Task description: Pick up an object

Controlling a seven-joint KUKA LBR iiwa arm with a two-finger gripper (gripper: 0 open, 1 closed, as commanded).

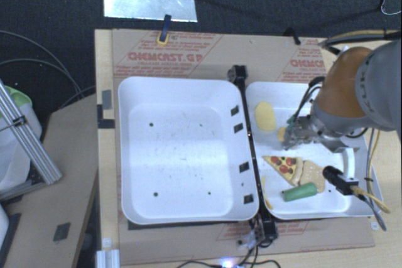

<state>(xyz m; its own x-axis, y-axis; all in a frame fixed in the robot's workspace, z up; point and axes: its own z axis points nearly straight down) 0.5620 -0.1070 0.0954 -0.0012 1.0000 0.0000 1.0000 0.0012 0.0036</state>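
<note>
Hand [294,135] near toy pizza slice [290,167], can't tell if it's open; slice looks light, stiff, flat, so I'd pinch the crust.

Arm [359,90] cut by right edge, hides right bin [281,93] corner; gripper [291,137] perhaps blurred.

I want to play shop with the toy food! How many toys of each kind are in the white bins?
Yellow oval toy: 1
Pizza slice: 1
Green stick: 1
Total: 3, all in the right-hand bin.
A tiny yellowish bit near its front edge is too small to tell, so it is not counted.
</note>
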